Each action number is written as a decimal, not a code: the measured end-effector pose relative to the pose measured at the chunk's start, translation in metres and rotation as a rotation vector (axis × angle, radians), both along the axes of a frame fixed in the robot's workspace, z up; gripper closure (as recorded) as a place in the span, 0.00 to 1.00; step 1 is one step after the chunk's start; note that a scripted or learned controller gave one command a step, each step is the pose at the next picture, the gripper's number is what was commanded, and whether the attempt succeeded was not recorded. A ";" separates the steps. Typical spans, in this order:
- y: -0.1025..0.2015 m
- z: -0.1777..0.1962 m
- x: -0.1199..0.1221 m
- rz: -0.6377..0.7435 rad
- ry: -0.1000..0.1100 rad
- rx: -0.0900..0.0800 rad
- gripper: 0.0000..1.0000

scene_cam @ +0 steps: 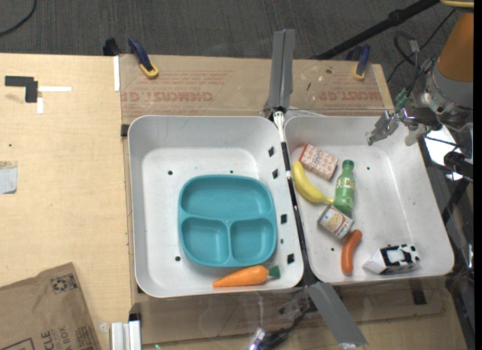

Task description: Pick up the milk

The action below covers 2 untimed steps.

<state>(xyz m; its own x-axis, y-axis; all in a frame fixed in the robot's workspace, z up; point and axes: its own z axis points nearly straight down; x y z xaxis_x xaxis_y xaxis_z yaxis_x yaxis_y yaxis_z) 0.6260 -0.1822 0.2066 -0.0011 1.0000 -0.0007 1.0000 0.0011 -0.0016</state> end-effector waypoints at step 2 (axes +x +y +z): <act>0.009 0.004 -0.120 0.376 0.000 0.001 0.00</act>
